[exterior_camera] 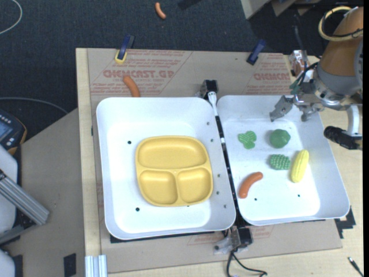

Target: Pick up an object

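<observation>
Gripper (291, 109) hangs open and empty at the right bin's (328, 209) upper edge; best bet, drop straight onto the green ball (280, 138) just below it.

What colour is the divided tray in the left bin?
Yellow tray, clear in the camera view.

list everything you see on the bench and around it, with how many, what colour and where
bins: 2, white, side by side on the bench
divided tray: 1, yellow, in the left bin
corn cob: 1, yellow, right bin
round vegetable: 1, dark green, right bin
leafy pieces: 2, green, right bin
sausage: 1, orange-red, right bin, front
sausage on board: 1, orange, behind the left bin
clamps: 2, blue, board's back edge
gripper: 1, grey, open, over the right bin's back
</observation>
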Tool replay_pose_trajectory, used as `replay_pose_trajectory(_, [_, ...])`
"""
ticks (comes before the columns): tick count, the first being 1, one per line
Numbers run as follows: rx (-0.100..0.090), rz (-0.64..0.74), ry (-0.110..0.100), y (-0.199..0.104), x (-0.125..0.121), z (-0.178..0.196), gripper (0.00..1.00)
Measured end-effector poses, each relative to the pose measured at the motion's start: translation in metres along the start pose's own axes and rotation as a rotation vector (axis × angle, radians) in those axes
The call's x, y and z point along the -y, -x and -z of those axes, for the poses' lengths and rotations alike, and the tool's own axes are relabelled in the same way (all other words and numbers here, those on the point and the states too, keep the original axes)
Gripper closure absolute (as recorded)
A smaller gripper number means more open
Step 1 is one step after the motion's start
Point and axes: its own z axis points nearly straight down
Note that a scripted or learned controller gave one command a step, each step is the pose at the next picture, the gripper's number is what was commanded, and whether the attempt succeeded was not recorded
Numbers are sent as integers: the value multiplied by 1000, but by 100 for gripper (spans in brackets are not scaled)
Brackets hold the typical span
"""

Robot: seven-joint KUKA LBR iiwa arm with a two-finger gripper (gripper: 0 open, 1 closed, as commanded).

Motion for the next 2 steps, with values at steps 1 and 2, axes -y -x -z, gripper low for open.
replay_pose_trajectory(1, [-1, 2, -2, -11, 1, -51, 0])
replay_pose_trajectory(2, [0, 2, 1, -11, 1, -69, 0])
